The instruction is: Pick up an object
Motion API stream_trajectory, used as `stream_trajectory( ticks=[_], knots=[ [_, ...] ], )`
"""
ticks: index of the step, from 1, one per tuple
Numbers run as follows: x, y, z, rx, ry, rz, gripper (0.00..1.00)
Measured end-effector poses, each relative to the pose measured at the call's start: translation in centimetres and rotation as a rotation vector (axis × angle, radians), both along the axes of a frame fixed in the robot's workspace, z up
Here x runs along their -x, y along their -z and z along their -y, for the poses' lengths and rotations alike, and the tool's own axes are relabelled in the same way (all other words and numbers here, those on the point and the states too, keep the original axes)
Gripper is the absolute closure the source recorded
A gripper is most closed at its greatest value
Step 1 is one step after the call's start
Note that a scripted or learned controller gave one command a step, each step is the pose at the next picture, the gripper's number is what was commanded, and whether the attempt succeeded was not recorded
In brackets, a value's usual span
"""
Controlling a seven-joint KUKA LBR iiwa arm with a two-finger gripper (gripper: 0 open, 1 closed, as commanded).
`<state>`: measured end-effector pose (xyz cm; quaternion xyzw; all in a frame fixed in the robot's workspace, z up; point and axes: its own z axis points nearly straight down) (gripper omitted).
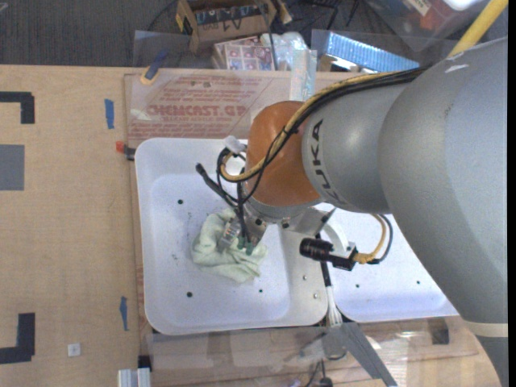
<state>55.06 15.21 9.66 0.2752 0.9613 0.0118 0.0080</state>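
From my console I see the gripper (242, 236) pressed down onto a crumpled pale-green cloth (224, 250) in the left bin (161, 208) — the arm comes in from the right, wrist above it. Whether the jaws are spread or pinching fabric, I cannot tell — the wrist blocks the view.

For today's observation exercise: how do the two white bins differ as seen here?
The left bin shows nearly all its floor and holds a crumpled pale green cloth; the right bin is largely hidden by the arm. The gripper sits over the left bin. Both are shallow and white.
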Motion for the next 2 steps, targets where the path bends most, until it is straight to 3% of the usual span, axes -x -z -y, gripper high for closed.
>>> stream_trajectory(
  ticks=[1, 2],
  knots=[
    [1.2, 0.0, -5.3, 0.015, -0.134, 0.012, 1.0],
    [-0.9, 0.0, -0.6, -0.004, 0.007, -0.002, 1.0]
  ],
)
